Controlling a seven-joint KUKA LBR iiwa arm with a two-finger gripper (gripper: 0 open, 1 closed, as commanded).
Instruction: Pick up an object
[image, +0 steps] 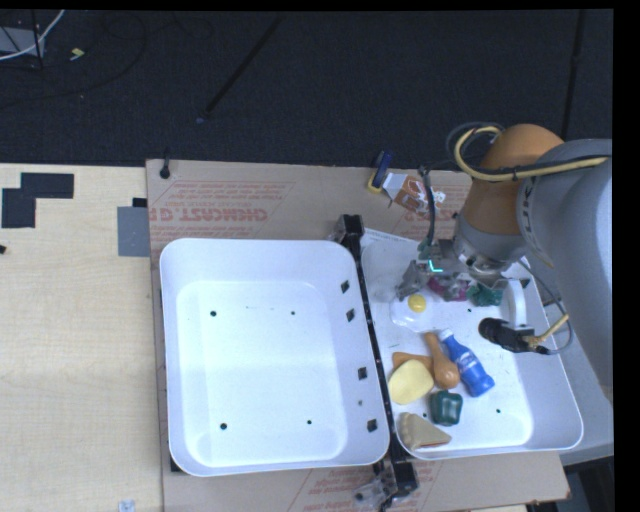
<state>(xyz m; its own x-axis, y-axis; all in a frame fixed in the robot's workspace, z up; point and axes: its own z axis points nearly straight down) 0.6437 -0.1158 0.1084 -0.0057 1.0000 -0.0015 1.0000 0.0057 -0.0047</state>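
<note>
From my seat both bins look like smooth white plastic, the left bin (190, 300) faintly glossy, the right bin (550, 400) much the same. They sit on matt brown cardboard (250, 195) with printed lettering, over pale wood-grain bench top (70, 350). The blue bottle (470, 365) reads as shiny plastic, and the arm (570, 215) as smooth grey casing.

A white left bin (262, 262) sits on brown cardboard (240, 205) atop a pale wooden bench (70, 350); black cables (30, 40) lie far left.
</note>
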